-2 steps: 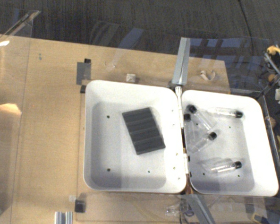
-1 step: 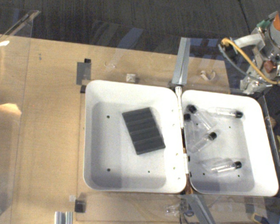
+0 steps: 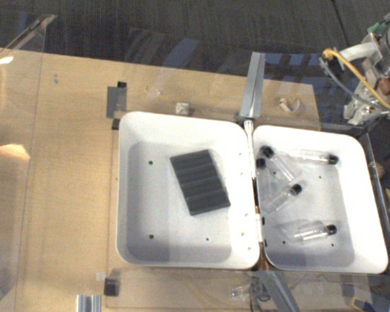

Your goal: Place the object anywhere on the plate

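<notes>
- Camera view, left side: shallow white plastic left bin [image 3: 133, 201] holds one dark grey ribbed rectangular plate [image 3: 200, 182], lying flat, turned at a slant, roughly mid-bin, a bit toward the upper right. Nothing rests on the plate.
- Camera view, right side: shallow white plastic right bin [image 3: 369, 215] holds several clear plastic vials w/ black caps. One long vial [image 3: 317, 156] lies near the top wall, cap to the right. Two vials near the left wall, upper part [image 3: 279, 165], overlap or touch; can't tell which. One vial [image 3: 283, 196] sits around mid-bin, cap up-right. One vial [image 3: 309, 230] lies lower, cap to the right.
- The task's object is presumably one of these vials; all seen are in the right bin, well apart from the plate, w/ the bins' shared walls between.
- Camera view, top right: grey arm w/ orange band, its wrist end and gripper [image 3: 372, 107] sit above and beyond the right bin's top-right corner, w/ yellow cabling looped beside. Whether the gripper is spread or closed: cannot tell, too cluttered. No vial visible in it.
- Progress, my read: nothing done so far. No pick made, no transfer, no placement.
- Left to do: reach into the right bin, grab a vial, carry it over to the left bin, set it on the plate.
- The lower vial and the long top vial lie apart from the rest, so prob. the easier picks.
</notes>
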### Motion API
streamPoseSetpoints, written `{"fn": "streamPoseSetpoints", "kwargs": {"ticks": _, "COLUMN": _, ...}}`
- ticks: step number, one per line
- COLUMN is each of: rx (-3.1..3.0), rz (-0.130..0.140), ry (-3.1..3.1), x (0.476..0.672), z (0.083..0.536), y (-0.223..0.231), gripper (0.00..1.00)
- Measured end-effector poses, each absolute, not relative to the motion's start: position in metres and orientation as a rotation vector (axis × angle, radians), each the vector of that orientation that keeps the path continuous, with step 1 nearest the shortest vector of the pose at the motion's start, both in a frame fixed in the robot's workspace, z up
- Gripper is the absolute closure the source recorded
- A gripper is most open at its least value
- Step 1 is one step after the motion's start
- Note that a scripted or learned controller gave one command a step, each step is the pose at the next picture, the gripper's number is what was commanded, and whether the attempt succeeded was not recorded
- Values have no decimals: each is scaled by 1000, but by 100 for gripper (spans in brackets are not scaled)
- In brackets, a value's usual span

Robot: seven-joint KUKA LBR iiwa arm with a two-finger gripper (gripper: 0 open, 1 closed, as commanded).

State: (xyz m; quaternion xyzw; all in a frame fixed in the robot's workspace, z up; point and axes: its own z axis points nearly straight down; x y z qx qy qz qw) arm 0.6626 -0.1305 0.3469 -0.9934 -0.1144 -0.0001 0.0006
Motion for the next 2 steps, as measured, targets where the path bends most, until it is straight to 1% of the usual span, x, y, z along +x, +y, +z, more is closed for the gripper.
{"fn": "streamPoseSetpoints", "kwargs": {"ticks": 1, "rx": -3124, "rz": -1, "ry": -321, "x": 661, "z": 353, "y": -152, "gripper": 100}}
{"fn": "streamPoseSetpoints", "kwargs": {"ticks": 2, "rx": -3125, "rz": 2, "ry": -324, "x": 661, "z": 372, "y": -192, "gripper": 100}}
